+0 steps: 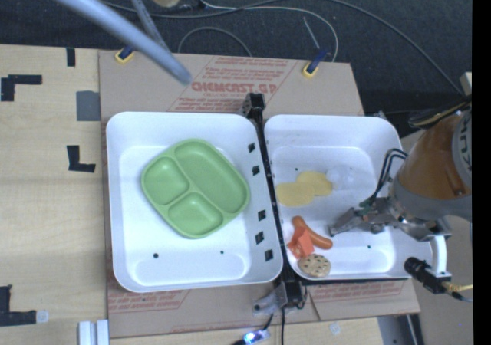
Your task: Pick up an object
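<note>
**Gripper low in the right bin, beside the toy food**

The gripper [337,227] sits at the lower right of the frame, inside the right bin [360,130]; whether it is wide or narrow cannot be told. Just left of it lie an orange carrot-like piece [305,238], a cookie [314,264] and a pale yellow piece [303,188]. The left bin [126,182] holds a green divided plate [195,187].
</note>
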